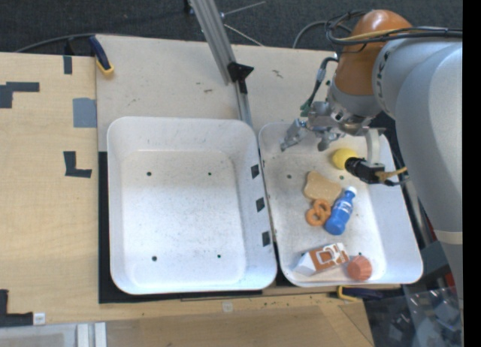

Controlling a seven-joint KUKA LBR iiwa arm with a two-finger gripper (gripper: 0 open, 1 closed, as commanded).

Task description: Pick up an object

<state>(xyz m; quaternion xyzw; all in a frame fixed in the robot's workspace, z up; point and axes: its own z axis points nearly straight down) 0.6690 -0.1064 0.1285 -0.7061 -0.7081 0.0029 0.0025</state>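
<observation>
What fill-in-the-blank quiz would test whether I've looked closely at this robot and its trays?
1. The bottle beside the orange ring is coloured ____.
2. The bottle, the ring and the carton all lie in the picture's ____ bin.
3. The gripper hangs above that bin's far end, holding ____.

Missing words: blue; right; nothing.
</observation>
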